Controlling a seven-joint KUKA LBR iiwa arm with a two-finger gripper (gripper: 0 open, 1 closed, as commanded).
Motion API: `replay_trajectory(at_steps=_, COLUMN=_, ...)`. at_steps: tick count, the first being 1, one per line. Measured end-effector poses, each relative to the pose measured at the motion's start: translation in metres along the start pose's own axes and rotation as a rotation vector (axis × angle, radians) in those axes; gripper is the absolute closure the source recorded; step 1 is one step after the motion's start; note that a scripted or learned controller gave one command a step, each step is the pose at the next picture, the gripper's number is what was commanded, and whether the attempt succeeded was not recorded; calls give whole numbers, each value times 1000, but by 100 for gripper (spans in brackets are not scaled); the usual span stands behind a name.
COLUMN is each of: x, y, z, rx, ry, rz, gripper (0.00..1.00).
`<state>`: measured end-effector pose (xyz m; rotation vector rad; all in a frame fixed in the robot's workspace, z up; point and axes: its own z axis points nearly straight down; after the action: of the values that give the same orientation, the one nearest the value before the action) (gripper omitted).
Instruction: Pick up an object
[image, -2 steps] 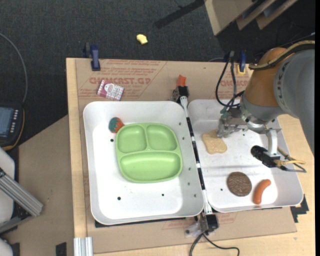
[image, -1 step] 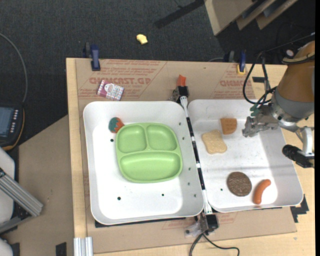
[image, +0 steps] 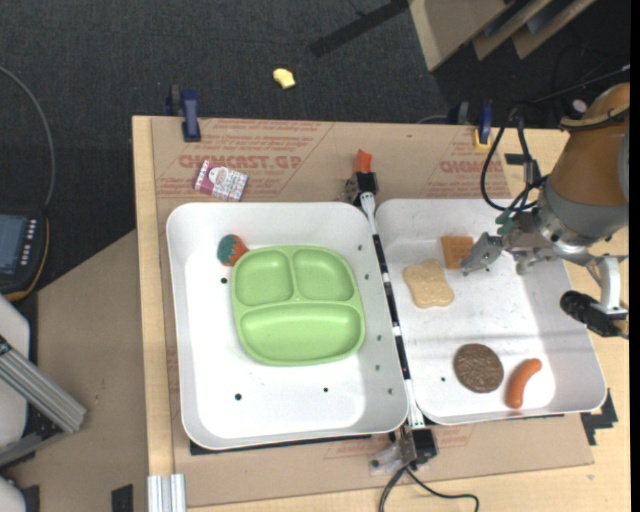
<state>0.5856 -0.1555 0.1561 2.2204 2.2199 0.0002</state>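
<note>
Here, the left bin (image: 200, 400) carries a green divided plate (image: 297, 305) near its centre. In the right bin (image: 570, 385), toast (image: 428, 285) lies near the left wall; the gripper (image: 483, 257) hovers just beside an orange block (image: 456, 250), fingers apart, holding nothing.

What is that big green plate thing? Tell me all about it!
The green plate looks like smooth plastic, a rounded rectangle with three sections: two small ones at the far side, one wide one nearer the camera. All three look bare. It lies flat in the left bin, turned slightly. A small red and teal object sits at its far left corner.
</note>
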Motion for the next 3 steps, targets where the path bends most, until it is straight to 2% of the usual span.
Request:
replay_trajectory(at_steps=1, x=40, y=76, z=71, rx=-8, ry=-3, rz=-7, gripper=0)
replay_trajectory(at_steps=2, x=36, y=77, z=52, rx=-18, ry=-8, rz=-4, gripper=100)
replay_trajectory(at_steps=3, x=36, y=76, z=53, rx=-15, ry=-8, rz=-4, gripper=0)
